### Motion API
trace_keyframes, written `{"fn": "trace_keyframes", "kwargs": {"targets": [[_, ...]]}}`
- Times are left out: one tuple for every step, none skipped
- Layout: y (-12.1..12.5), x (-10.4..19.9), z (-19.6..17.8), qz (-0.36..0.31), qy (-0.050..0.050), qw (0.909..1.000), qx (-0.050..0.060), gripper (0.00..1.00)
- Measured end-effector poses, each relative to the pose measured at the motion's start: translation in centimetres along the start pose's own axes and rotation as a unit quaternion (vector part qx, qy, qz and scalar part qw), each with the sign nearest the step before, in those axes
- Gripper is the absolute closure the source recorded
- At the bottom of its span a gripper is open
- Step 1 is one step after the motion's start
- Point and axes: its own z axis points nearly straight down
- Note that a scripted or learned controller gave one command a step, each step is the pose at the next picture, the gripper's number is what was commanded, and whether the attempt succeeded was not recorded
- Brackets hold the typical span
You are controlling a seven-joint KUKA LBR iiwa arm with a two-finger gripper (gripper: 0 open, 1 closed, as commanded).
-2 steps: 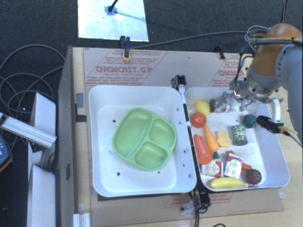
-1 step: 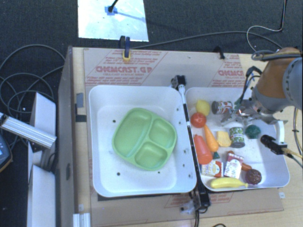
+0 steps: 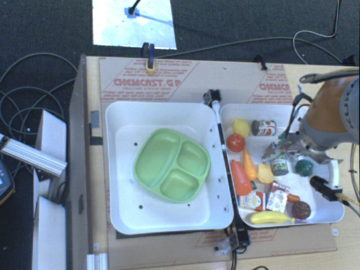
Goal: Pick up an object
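1. Down in the right bin (image 3: 337,214), middle right of the frame: gripper (image 3: 279,152), reaching in from the right edge.
2. Cannot tell from this slant how its grip stands.
3. Directly under and touching it, it seems: small jar (image 3: 279,165) with green label, upright, no long axis to match.
4. Just right of the jar: dark green ball (image 3: 304,166); just left: yellow piece (image 3: 265,174).
5. Likely needs only a straight drop, no sideways shift.
6. Risk: crowding neighbours nudged on closing.
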Motion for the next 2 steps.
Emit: {"fn": "trace_keyframes", "kwargs": {"targets": [[0.1, 0.0, -1.1, 0.000, 0.000, 1.0000, -0.001, 1.00], [-5.3, 1.0, -9.4, 0.000, 0.000, 1.0000, -0.001, 1.00]]}}
